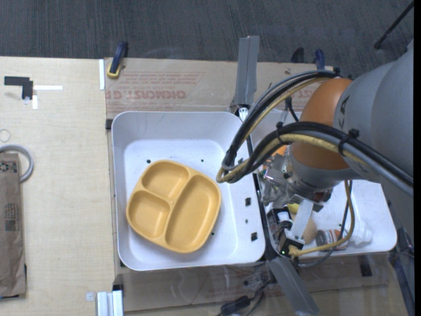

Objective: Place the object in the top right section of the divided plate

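Divided plate (173, 206) bare, tool hidden (under arm (368, 124))

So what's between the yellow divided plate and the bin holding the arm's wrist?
In the camera view, bare white floor of the left bin lies right of the divided plate, then the rims where both bins meet, dotted with small dark marks.

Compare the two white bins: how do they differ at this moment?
The left bin shows in full, with a yellow plate lying in it; the right bin is mostly covered by the arm. The left bin holds one large thing; the right bin holds small things. Both are shallow and white.
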`<state>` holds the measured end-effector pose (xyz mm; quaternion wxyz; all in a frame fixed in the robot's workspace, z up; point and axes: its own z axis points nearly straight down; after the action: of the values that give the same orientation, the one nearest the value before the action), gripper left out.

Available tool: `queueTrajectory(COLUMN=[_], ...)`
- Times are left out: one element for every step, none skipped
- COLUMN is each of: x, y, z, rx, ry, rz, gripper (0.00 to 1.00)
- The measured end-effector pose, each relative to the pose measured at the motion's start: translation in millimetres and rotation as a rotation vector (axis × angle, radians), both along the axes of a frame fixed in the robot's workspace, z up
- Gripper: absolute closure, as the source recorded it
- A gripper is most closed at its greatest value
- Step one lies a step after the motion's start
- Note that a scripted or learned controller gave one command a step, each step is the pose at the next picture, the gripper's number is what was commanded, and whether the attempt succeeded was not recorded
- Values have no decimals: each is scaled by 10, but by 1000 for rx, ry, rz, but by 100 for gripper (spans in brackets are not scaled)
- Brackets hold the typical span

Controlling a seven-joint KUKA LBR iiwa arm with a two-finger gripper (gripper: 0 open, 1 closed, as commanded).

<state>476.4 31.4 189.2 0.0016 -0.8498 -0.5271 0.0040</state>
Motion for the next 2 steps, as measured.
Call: queueTrajectory(x=[2,90], y=[628,1601], z=[1,-879], rx=[-2,-1], ry=[-2,0], rz=[-23,158], gripper=[100,100])
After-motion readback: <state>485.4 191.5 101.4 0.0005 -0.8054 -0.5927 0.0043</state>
